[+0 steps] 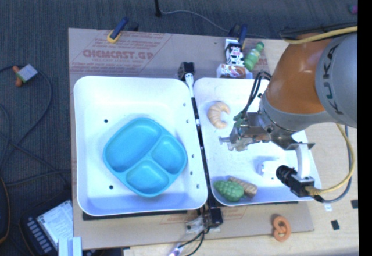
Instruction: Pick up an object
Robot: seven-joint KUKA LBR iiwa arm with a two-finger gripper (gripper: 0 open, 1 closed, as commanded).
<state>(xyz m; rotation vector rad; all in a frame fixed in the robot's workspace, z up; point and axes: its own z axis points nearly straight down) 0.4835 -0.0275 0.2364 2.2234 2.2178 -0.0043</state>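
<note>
Partly arm-hidden right bin, gripper blurred

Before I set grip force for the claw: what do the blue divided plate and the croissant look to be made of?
Blue divided plate: probably moulded plastic, with smooth, even colour, soft sheen and rounded compartment walls. Croissant: likely a toy of plastic or rubber, judging by its uniform pale tan and smooth ridges; hard or soft cannot be told.

Claw hangs over the right bin — croissant just beside.
</note>
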